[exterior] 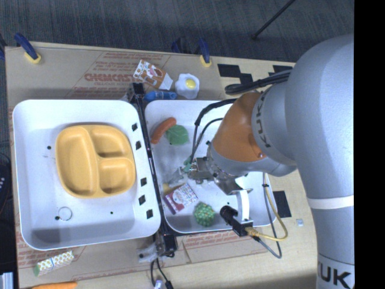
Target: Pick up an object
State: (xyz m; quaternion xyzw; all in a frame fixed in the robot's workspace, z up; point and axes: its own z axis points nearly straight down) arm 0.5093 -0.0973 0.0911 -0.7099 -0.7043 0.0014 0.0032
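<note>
Nearest us in the right bin (157, 161) lie a green ball (204, 214) and a packet (180, 196); the gripper (187, 172) hangs just beyond the packet. We cannot tell its state. Farther lie a green lump (177, 135) and a sausage (162, 130); we should descend squarely over the packet.

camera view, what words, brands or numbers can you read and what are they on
"KUKA" on the arm, partly cut off, and again at lower right.
"CHEMCAS…" in red on the cardboard sheet, partly legible.
Print on the red-and-white packet and the small carton: too small to read.
</note>
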